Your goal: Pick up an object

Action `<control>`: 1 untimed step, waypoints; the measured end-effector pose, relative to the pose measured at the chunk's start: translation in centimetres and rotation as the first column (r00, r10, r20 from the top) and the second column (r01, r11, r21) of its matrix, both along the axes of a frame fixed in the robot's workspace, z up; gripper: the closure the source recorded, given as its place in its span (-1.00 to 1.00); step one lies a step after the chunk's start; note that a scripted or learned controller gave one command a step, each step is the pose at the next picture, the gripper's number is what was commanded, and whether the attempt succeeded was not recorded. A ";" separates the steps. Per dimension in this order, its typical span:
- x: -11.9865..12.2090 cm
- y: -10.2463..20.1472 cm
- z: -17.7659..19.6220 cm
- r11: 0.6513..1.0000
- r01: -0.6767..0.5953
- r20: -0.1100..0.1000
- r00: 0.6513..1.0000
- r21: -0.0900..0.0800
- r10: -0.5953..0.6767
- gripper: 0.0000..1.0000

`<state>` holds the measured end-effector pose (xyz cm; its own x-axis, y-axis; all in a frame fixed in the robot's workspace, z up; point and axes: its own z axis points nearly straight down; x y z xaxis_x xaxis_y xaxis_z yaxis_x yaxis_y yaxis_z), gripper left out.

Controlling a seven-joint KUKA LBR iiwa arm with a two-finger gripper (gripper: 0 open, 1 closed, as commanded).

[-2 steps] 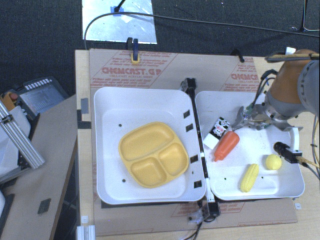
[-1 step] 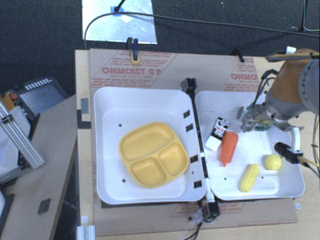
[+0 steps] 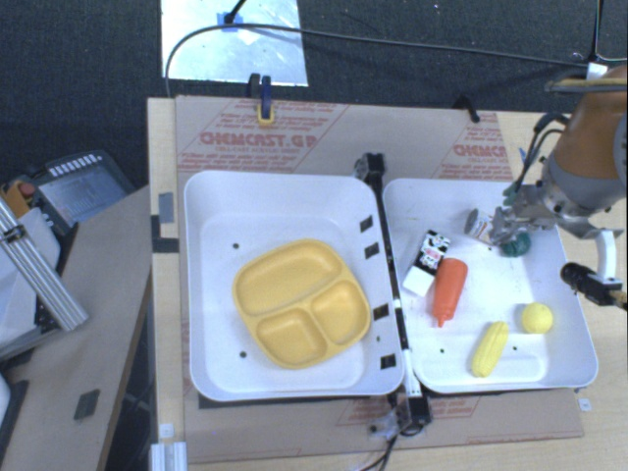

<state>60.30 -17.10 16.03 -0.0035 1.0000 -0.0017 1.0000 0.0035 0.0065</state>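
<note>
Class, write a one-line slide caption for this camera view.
Gripper low beside a teal object in the right bin, near carrot, corn and lemon.

Two white bins (image 3: 294,189). Yellow three-compartment tray (image 3: 299,302) in the left bin. Right bin: orange carrot (image 3: 448,290), yellow corn cob (image 3: 489,348), yellow ball (image 3: 536,318), black-and-white patterned box (image 3: 426,261), teal object (image 3: 515,244). Grey arm with orange band (image 3: 594,140). Tan tabletop (image 3: 162,292).

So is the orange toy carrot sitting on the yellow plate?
No, the orange plastic carrot lies in the right white bin; the yellow divided plate is in the left.
</note>
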 end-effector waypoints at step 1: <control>0.1 -0.1 4.4 1.000 -0.001 0.000 1.000 0.000 0.001 1.00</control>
